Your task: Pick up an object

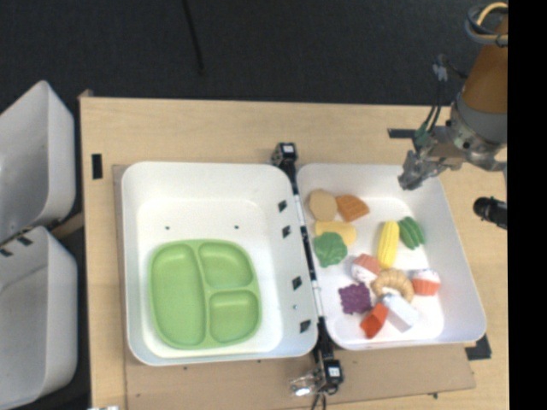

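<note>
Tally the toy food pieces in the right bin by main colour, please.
Tan or beige: 2, a round piece and a pretzel shape
Orange or red: 4
Yellow: 2
Green: 2
Purple: 1
White: 1
Total: 12, though the cluster overlaps, so approximate.

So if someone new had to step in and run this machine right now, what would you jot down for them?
Gripper: hovering over the far right corner of the right bin, holding nothing.
Right bin: toy foods in a heap, among them a corn cob, broccoli and purple grapes.
Left bin: holds a green divided tray.
Done: nothing picked yet.
Left: lower onto one item, grasp it, lift.
</note>
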